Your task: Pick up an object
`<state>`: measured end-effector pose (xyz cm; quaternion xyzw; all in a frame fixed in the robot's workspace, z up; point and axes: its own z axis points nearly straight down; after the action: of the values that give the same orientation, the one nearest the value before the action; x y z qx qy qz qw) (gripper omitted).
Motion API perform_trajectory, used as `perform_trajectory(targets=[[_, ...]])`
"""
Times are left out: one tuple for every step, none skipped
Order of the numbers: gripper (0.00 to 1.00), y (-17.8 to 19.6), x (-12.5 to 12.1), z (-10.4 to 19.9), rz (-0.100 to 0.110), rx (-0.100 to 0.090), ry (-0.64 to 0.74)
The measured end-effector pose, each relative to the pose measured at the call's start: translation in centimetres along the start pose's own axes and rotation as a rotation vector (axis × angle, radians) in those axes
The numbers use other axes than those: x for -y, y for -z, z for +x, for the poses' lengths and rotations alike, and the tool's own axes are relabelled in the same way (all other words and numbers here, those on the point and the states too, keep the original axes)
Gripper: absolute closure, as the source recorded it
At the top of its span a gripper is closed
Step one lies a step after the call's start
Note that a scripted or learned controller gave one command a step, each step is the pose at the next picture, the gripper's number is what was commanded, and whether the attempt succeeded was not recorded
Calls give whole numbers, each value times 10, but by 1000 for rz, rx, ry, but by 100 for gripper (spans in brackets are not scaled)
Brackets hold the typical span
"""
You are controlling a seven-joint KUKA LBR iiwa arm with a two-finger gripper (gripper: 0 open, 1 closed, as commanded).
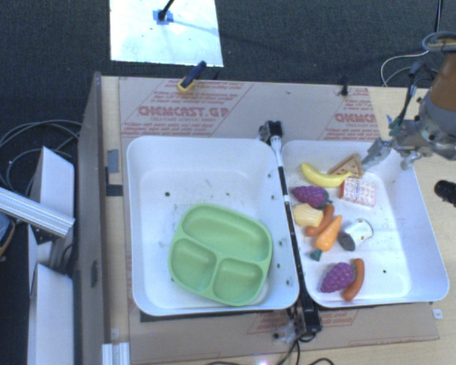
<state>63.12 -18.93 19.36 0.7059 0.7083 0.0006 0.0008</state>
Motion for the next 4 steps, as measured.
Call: perform_trajectory(targets=[[0,-52,47,31,2,-1,-2],[0,-109,69,84,2,-1,0],[0,-103,-30,93,6,-1,-1],[0,-94,3,102,0,0,-2]])
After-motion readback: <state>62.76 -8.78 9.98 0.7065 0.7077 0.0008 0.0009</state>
